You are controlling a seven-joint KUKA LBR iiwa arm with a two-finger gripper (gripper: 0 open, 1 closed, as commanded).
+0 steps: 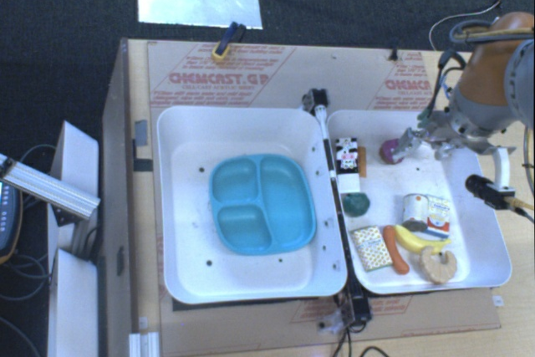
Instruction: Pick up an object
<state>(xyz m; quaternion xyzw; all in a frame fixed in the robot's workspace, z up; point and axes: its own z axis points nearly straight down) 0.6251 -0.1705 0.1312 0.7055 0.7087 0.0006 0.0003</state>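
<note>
My gripper [425, 148] hangs over the far part of the right bin [493, 242], open, with nothing between its fingers. Its left finger [408, 143] is just right of a small purple object [389, 150], close to it or touching it. Further left, a cow-patterned carton [346, 155] lies against the bin's left wall, with a dark green lump [356, 202] nearer the front. Toward the front lie a small can [413, 209], a white and red packet [438, 216], a banana [415, 240], a carrot [397, 250], a cracker [370, 247] and a bread slice [439, 265].
The left bin [188, 180] holds a blue divided plate [261, 204]. A black bar [332, 180] runs along the seam between the bins. A black part of the arm [489, 190] juts over the right bin's right side. The orange band [493, 71] is above.
</note>
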